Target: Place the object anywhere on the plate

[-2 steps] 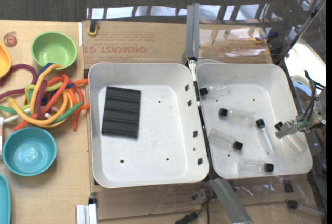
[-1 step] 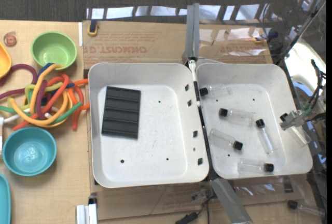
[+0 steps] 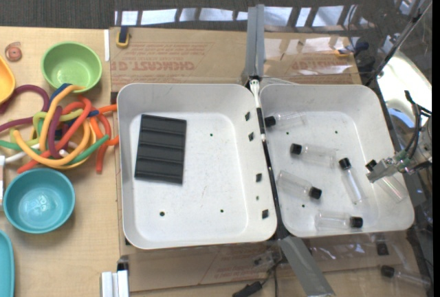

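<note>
Nearest the camera in the right bin, a clear vial with a black cap lies along the front wall, its long axis running left to right. Just beyond it are two more: one near the bin's middle and one further right, lying nearly front to back with its cap at the far end. The gripper sits at the right wall at about the same depth. It is small and cluttered against cables, so I cannot tell whether it is open or closed, or whether the dark bit at its tip is a cap it has hold of. The front-to-back vial lies just to its left and is probably the easiest object to take. Two more vials lie further back. The target is most likely the black ribbed slab, taken here as the plate. It lies flat in the left bin, well apart from the gripper and across the divide, so the carry runs leftward. On the surface further left are a teal bowl, coloured cords and a green bowl.
</note>
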Controlling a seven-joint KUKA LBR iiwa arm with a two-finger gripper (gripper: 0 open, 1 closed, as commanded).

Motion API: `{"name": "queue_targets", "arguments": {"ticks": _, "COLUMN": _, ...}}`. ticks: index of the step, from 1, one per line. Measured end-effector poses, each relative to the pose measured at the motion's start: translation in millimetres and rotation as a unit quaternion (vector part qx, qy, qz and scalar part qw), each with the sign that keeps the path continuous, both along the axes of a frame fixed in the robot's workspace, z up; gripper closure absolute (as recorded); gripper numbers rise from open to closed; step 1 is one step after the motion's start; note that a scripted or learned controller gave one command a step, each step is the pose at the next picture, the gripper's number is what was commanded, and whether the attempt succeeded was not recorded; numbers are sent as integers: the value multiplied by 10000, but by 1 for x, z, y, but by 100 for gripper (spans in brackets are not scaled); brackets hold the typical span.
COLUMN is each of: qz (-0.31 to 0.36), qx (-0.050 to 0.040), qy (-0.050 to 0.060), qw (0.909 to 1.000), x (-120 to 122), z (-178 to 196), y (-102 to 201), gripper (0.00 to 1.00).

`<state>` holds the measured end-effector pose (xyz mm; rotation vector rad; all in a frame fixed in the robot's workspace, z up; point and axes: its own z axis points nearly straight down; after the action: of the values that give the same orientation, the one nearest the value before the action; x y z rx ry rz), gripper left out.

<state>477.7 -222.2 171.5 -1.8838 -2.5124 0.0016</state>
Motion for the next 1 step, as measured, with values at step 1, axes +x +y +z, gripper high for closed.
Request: {"name": "queue_targets", "arguments": {"ticks": 1, "qz": 258, "qx": -3, "qy": -11, "qw": 9997, "x": 26, "z": 22, "y": 0, "gripper": 100}}
